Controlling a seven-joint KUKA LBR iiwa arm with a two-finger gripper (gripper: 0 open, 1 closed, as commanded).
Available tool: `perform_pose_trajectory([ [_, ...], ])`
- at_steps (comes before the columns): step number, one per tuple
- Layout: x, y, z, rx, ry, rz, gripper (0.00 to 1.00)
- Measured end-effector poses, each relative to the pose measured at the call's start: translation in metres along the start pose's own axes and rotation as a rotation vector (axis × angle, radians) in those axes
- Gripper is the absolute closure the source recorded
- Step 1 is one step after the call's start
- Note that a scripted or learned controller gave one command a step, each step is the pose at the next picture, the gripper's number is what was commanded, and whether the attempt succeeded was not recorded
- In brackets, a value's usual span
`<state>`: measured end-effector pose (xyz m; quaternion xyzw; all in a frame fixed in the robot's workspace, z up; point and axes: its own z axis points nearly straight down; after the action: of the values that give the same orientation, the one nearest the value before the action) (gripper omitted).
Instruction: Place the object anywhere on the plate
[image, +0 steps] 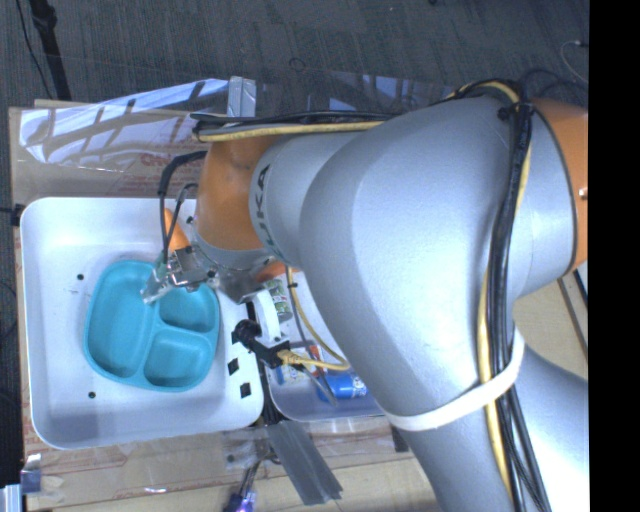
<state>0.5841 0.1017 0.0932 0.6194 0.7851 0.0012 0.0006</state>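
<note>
A blue divided plate (150, 330) lies in the left white bin (55, 250). My gripper (163, 278) hangs over the plate's upper right rim, by the top right compartment. The wrist and its orange band (228, 190) hide whatever is under it. A small orange sliver (174, 238) shows just left of the wrist, and I cannot tell what it is. The plate's compartments that show hold nothing.
The grey arm (420, 260) covers most of the right bin (300, 405). A blue item (345, 388) and a yellow cable (315, 362) show at that bin's near edge. The bench's front edge runs just below both bins.
</note>
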Motion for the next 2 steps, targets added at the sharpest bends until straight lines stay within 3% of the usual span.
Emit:
perform_pose_trajectory([
  [1,0.045,-0.049,-0.001,-0.004,-0.002,0.090,0.00],
  [2,0.118,-0.083,-0.036,0.005,-0.003,0.135,0.00],
])
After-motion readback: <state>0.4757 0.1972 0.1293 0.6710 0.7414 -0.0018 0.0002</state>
